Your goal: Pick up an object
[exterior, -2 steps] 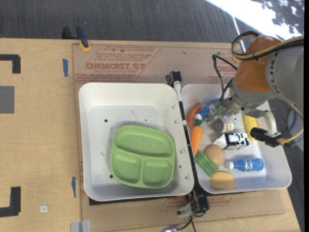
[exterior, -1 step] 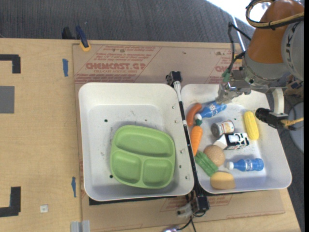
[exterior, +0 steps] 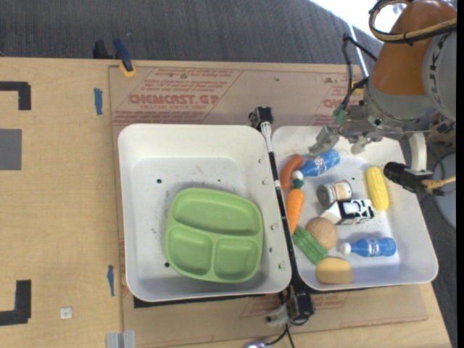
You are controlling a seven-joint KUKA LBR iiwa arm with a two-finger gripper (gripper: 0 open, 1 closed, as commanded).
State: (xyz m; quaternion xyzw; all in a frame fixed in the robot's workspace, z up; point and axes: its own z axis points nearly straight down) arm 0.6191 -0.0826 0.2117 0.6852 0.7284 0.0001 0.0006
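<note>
My gripper [exterior: 339, 141] hangs over the far end of the right bin [exterior: 417, 232], just above a small blue bottle [exterior: 319, 166]. Its two grey fingers [exterior: 321, 141] stand apart, so it is open, with nothing between them. Below it in the bin lie a carrot [exterior: 294, 206], a small can [exterior: 335, 193], a yellow corn cob [exterior: 377, 187], a black-and-white box [exterior: 356, 210], a brown egg-shaped thing [exterior: 321, 232], a green piece [exterior: 309, 246], a second blue bottle [exterior: 372, 248] and a yellow-orange lump [exterior: 333, 270].
The left bin [exterior: 145, 158] holds a green divided tray [exterior: 214, 234]. A ridge with a black clamp [exterior: 260, 116] separates the two bins. The arm's orange band [exterior: 406, 49] rises at the upper right. Bare bench lies to the left.
</note>
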